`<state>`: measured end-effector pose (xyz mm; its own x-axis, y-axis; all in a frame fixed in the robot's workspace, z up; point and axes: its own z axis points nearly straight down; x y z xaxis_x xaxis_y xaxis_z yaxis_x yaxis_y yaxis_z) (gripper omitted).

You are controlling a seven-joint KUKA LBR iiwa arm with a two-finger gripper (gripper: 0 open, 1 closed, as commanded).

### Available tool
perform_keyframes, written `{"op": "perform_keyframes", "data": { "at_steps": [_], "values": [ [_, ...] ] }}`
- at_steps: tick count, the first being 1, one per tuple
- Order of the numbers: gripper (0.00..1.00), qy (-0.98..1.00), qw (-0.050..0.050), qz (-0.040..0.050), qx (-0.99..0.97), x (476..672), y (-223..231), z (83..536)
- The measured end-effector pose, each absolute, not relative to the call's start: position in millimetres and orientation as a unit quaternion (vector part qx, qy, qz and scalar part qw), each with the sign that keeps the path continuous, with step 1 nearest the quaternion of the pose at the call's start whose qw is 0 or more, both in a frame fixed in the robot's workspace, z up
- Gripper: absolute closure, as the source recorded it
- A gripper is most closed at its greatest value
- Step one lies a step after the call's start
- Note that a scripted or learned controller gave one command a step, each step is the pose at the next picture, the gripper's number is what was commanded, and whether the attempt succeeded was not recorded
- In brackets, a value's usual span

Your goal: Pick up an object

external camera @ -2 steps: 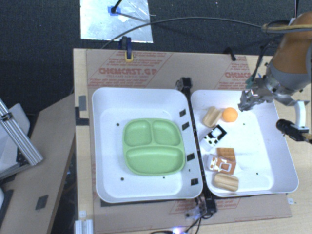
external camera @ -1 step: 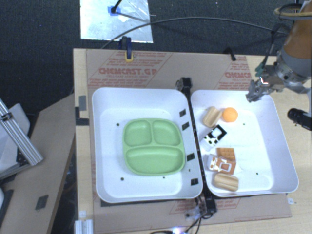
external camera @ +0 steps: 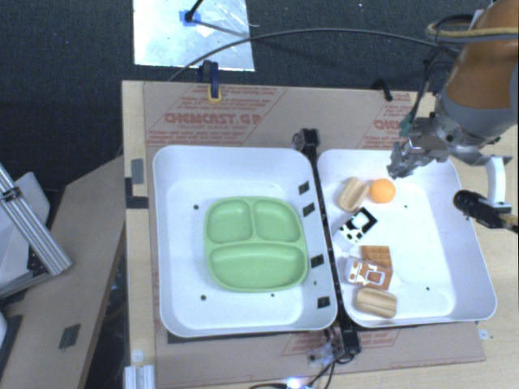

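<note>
Gripper point(external camera: 400, 167) hangs over right bin point(external camera: 462, 241) far side, just above-right of orange ball point(external camera: 383, 190), prob lining up a grab, holding nothing; ball sits beside bread roll point(external camera: 352, 193), w/ green tray point(external camera: 256, 244) in left bin point(external camera: 174, 217).

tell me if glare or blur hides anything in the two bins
Camera view: light is even and soft, shadows faint; the silver sheet above the bench shines, and the green tray and orange ball read clearly; the end effector looks slightly soft, its fingers hard to make out.
</note>
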<state>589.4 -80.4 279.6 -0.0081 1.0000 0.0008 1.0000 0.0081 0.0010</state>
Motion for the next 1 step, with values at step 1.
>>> {"op": "perform_keyframes", "data": {
  "at_steps": [1],
  "values": [
    [1.0, 0.71, -0.001, 0.0001, 0.704, 569.2, -39.2, 259.7]
  ]
}}
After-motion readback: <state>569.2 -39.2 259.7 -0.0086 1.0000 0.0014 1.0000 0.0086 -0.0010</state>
